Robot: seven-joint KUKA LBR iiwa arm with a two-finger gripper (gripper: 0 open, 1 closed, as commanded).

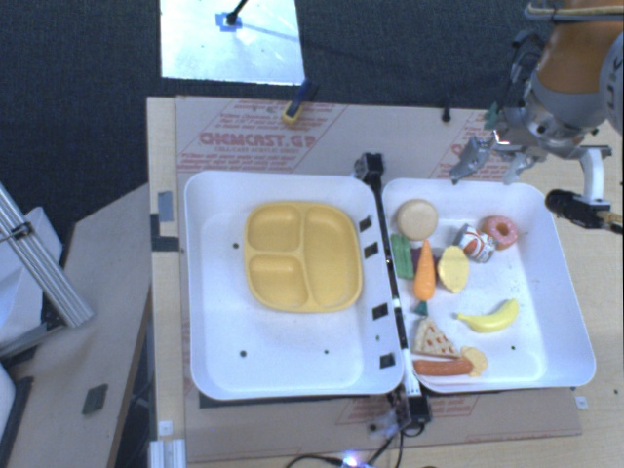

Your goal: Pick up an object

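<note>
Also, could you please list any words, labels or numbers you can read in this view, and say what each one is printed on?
"CHEMCAST" followed by what looks like "GP", in red, on the brown protective sheet behind the left bin.
Smaller red lines beneath it: too blurred to read.
Red print on the sheet behind the right bin and along the front edge: partly hidden, unreadable.

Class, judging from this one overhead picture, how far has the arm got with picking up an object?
Done: nothing lifted; the carrot, banana and doughnut lie in the right bin. In hand: the gripper hangs above that bin's far edge, open, with nothing between its fingers. Left: descend, grasp one toy, lift.
</note>
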